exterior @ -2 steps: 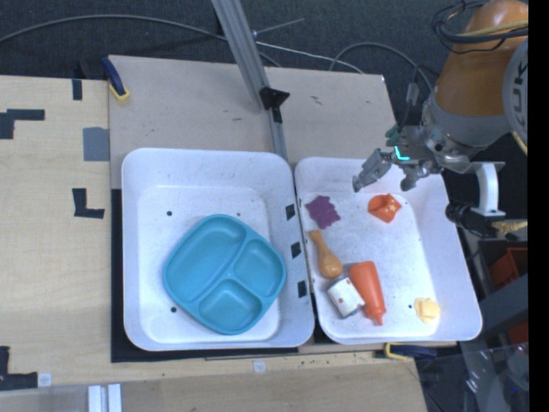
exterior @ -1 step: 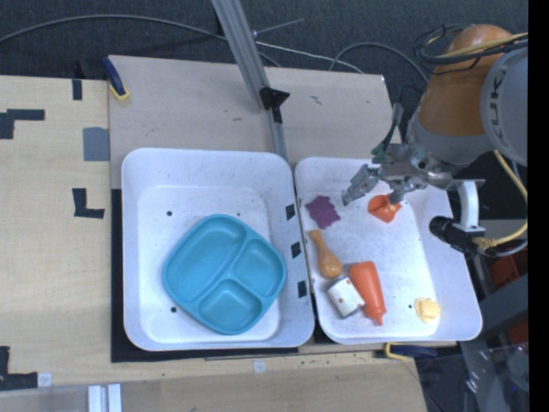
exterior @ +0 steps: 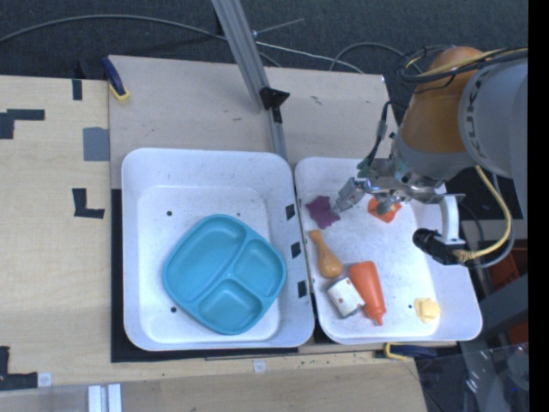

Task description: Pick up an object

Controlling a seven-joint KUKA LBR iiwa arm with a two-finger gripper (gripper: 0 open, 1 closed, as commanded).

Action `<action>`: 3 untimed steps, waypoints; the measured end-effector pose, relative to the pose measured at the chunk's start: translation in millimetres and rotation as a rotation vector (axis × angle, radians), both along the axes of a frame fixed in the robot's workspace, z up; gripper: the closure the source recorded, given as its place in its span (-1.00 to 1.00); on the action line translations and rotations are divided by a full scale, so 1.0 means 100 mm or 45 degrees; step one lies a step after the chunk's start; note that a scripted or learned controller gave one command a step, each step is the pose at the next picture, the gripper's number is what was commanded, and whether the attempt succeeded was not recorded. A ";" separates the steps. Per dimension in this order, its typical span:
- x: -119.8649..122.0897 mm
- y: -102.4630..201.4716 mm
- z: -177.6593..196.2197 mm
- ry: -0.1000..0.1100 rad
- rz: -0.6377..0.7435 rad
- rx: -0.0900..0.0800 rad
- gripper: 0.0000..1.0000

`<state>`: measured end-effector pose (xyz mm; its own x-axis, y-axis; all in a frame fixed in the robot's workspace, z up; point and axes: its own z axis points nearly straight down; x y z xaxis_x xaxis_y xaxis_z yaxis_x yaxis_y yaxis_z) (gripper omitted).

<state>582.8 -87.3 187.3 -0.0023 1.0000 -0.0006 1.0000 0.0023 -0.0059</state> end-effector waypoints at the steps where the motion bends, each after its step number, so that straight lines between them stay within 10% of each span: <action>1: 0.07 -0.03 -0.58 0.002 0.000 0.000 -1.00; 2: 0.08 -0.02 -0.44 -0.003 0.001 0.001 1.00; 3: 0.04 0.07 0.06 -0.012 0.001 0.001 1.00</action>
